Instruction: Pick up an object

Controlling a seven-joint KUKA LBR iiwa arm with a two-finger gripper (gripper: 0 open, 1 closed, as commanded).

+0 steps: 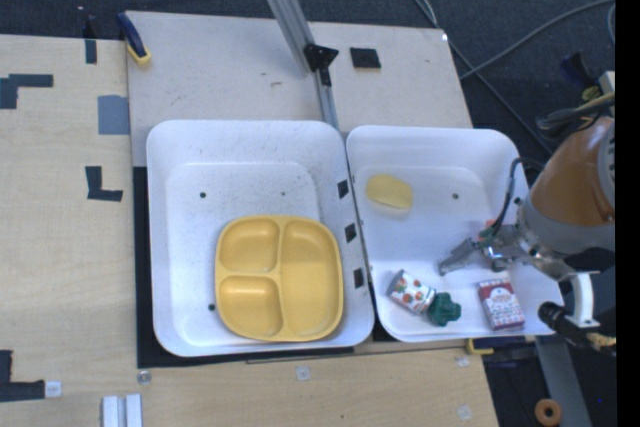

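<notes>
In the right bin (430, 147) lie a pale yellow lump (389, 192), a small red-and-white packet (410, 292) touching a dark green thing (445, 310), and a red box (500, 304). The gripper (450, 263) hangs among them, holding nothing; its finger spread is too blurred to tell. The left bin (180, 155) holds a yellow divided tray (279, 277).

No text can be read anywhere. The small red box (500, 304) in the right bin (430, 143) carries a pale printed panel, and the little red-and-white packet (410, 291) beside it has printed markings, but both are too small and blurred to make out.
</notes>
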